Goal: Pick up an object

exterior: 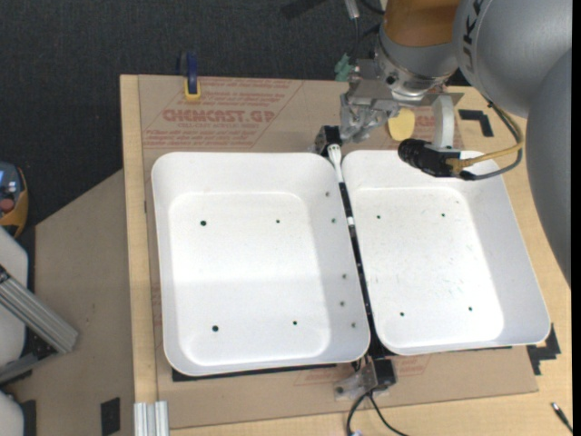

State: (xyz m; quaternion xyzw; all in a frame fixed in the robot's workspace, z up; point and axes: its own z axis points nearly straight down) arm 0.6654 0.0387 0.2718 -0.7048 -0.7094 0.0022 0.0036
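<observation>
Up near the top of the frame, right of centre, the gripper (392,109) hangs above the right bin's (495,243) far rim; whether its jaws are open I cannot tell. A small yellowish object (401,123) (shape and long axis unclear) shows beside the fingers. The left bin (182,243) lies alongside.

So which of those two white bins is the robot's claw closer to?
The right bin. The gripper hangs just past that bin's far left corner, by the seam between the two, while most of the left bin stretches away from it.
</observation>
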